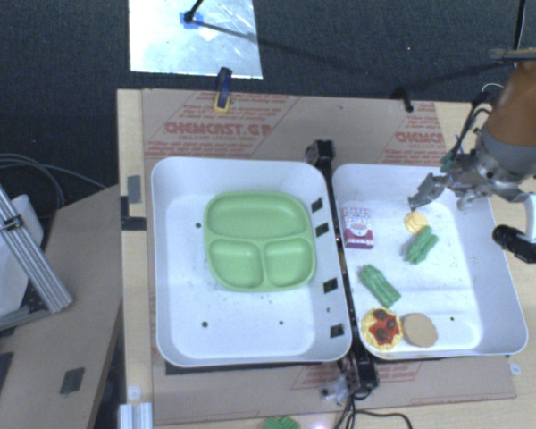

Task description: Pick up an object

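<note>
1. The arm [523, 114] is cut off by the right edge, above the right bin [496, 284].
2. Below the left bin [174, 266], a green thing [281, 423] is cut by the bottom edge.

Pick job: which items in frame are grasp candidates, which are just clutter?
Candidates, right bin: yellow toy piece, green toy piece, green ridged toy, red-white packet, toy pizza, tan round cookie.
Clutter: green divided plate, yellow clamp.

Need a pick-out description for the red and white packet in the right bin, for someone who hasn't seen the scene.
Start at the right-hand white bin. Along its left wall, near the divider between the bins, lies the red and white packet, up-view from a green toy. It is the one flat, rectangular printed item there; its neighbours are green, yellow or round.
</note>
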